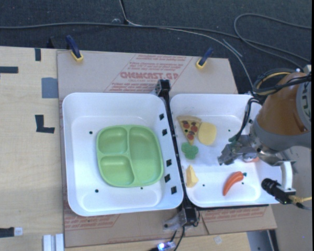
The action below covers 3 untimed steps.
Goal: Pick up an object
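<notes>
Camera view: cardboard (146, 69) reads "CHEMCAST GP" — perhaps; fingers (226, 158) state unclear.

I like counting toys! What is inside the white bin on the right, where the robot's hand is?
Inside the right bin lie a pizza slice, a yellow piece, a green broccoli, a small yellow wedge and an orange pepper. The hand and arm cover the bin's right side.

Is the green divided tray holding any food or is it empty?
Empty: the green tray shows three bare compartments; the toy foods lie in the right bin.
</notes>
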Available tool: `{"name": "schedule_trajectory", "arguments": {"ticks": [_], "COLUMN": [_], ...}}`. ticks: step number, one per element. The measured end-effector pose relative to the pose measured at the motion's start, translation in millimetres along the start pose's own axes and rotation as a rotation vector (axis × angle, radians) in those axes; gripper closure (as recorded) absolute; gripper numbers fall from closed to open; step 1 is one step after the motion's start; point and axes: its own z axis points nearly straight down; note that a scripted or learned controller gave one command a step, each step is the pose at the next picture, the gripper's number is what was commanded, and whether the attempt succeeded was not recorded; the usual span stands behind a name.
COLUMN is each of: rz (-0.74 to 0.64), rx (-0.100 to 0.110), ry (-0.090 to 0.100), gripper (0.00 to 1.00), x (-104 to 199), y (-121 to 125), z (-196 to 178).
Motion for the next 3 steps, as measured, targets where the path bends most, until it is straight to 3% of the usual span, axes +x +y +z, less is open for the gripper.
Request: {"name": "schedule_trajectory", "arguments": {"ticks": [2, 3], "rz": [0.000, -0.002], "rx": [0.000, 0.005], "ry": [0.000, 0.001], "gripper": [1.00, 1.00], "x": [2, 53], "y": [-8, -9], "z": [-92, -76]}}
